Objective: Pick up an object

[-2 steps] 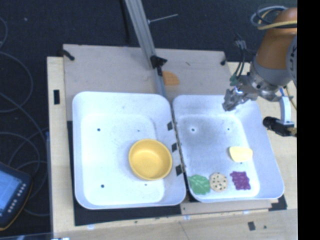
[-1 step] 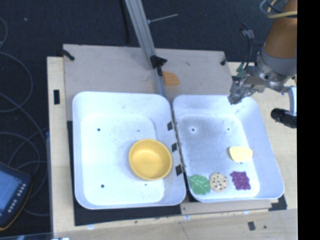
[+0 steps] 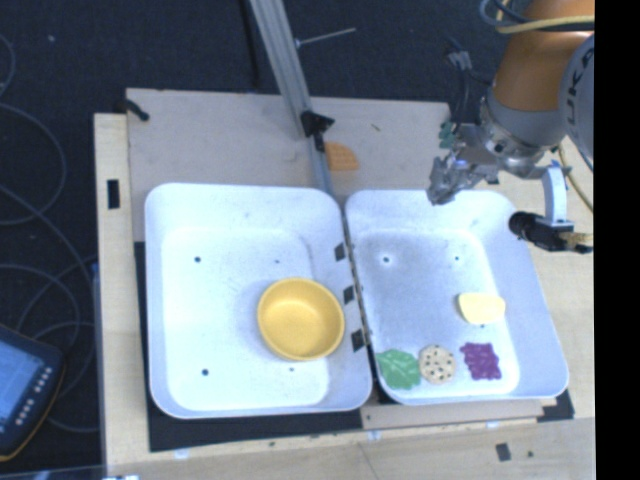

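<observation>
My gripper [image 3: 443, 190] hangs over the back rim of the right bin [image 3: 420, 268], well apart from the objects. Nothing shows between its fingers. Along the right bin's front lie a green leaf-like piece [image 3: 399, 368], a round cookie [image 3: 436, 364] and a purple grape cluster [image 3: 481, 360] in a row. A pale yellow piece [image 3: 481, 307] rests just behind them at the right. In the left bin [image 3: 200, 268] sits a yellow bowl [image 3: 299, 318], near its right wall.
A slanted metal rail [image 3: 285, 68] rises from the divide between the bins toward the back. A small orange object [image 3: 340, 157] lies on the bench behind the bins. Cables and a tablet [image 3: 22, 388] lie on the floor at left.
</observation>
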`<state>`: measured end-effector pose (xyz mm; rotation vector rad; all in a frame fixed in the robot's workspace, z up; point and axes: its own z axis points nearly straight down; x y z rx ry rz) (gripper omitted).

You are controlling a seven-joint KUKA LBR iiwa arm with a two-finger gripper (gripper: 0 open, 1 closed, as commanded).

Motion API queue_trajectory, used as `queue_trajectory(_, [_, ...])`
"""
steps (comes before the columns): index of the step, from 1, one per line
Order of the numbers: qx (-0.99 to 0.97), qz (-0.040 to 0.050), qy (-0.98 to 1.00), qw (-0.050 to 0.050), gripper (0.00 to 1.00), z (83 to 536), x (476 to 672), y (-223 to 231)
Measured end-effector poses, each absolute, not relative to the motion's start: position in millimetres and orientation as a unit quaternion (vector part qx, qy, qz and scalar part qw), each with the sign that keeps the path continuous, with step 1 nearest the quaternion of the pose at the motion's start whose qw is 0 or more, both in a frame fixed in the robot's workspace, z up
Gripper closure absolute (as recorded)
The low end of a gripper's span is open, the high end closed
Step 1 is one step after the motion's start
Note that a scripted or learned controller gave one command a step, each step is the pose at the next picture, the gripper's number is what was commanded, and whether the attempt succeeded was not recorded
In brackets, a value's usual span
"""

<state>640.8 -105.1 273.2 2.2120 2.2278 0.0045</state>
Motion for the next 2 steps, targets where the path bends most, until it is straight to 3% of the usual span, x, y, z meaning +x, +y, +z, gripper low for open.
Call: queue_trajectory(2, [0.705,-0.0006,0.709,0.000,1.00,244,649.5,-7])
